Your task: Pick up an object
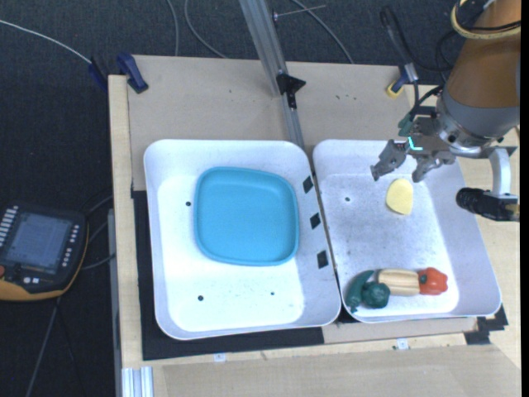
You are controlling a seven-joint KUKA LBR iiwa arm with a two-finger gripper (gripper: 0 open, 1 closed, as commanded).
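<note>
A small yellow object [401, 197] lies in the upper middle of the right bin [364, 230]. My gripper [405, 169] hangs just above it with its two fingers spread apart and nothing between them. Along the right bin's front edge lie a dark green object [368, 294], a tan roll-shaped object [398, 282] and a red object [433, 281] in a row. A blue square plate [246, 215] rests in the left bin [169, 246].
A slanted metal pole [269, 40] rises behind the bins and ends between their back edges. Blue clamps [132, 73] sit at the bench's back corners. Cables run over the dark floor, and a hand-held control pendant [37, 251] lies at the left.
</note>
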